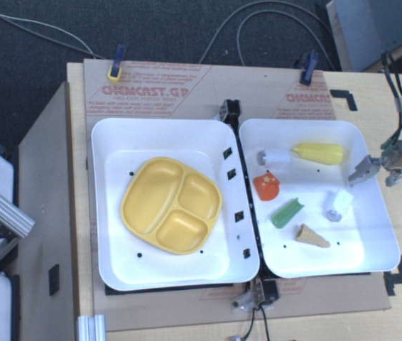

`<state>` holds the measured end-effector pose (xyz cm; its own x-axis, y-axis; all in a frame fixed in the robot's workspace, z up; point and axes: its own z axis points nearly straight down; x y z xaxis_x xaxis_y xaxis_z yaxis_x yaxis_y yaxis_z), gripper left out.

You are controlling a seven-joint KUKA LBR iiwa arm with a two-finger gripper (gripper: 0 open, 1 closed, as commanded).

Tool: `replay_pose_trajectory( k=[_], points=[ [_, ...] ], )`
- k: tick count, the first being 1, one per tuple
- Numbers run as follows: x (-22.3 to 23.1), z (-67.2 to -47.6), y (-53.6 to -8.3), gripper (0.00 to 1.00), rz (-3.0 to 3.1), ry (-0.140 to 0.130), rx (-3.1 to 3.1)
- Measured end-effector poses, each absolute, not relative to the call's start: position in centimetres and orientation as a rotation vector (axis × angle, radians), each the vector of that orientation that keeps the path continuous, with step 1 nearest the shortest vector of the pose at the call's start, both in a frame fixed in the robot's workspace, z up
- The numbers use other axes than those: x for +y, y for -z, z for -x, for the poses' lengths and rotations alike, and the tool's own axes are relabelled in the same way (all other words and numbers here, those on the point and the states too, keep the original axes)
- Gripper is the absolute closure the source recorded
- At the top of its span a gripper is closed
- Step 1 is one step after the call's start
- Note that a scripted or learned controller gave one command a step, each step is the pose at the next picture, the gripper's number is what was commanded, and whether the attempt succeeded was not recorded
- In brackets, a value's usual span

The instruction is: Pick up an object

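The right bin (371, 258) holds several small objects. A yellow corn-like piece (319, 153) lies at the back beside a white bottle-shaped item (275, 158). Below these sit a red-orange vegetable (266, 185), a green pickle-like piece (286, 212), a tan ice-cream cone (312, 236) and a small white block (339, 204). My gripper (376, 174) hangs over the bin's right rim, above and to the right of the white block. Its fingers stand apart, open, with nothing between them.
The left bin (109, 190) holds a yellow divided plate (171, 204). A black divider with clips (240, 190) runs between the bins. Cables (400, 98) hang at the right edge near the gripper. Two clamps (308, 68) pin the board at the back.
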<state>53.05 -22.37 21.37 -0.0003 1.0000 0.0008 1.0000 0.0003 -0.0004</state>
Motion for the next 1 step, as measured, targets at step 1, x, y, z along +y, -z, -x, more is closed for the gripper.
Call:
replay_pose_trajectory(
  k=[1],
  points=[
    [-22.37,-53.15,-22.51,1.0,2.221,0.003,-2.225]
  ],
)
